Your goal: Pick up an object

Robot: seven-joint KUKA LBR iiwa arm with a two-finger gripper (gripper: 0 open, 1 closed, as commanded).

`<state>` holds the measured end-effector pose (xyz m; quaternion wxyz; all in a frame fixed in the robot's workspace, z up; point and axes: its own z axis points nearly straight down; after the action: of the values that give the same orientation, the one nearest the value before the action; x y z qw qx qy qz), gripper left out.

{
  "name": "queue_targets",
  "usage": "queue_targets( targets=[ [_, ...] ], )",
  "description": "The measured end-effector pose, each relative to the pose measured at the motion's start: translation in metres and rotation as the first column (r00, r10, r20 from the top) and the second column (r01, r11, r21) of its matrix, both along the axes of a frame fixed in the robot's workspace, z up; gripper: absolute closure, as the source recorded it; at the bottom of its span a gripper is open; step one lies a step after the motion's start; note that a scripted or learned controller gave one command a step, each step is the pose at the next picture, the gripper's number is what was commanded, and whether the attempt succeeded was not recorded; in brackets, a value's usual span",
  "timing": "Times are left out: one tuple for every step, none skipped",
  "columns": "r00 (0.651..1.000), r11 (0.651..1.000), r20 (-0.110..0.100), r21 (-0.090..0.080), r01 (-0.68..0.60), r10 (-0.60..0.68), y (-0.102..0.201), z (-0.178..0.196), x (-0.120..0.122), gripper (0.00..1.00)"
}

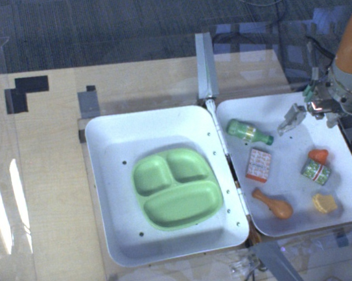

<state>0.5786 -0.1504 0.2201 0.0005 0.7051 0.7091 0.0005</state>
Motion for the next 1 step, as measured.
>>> queue_targets(
  targets=[
    [0.980,0.980,0.002,-0.001,-0.199,0.199,-0.0556,-0.0613,-0.0319,0.00]
  ],
)
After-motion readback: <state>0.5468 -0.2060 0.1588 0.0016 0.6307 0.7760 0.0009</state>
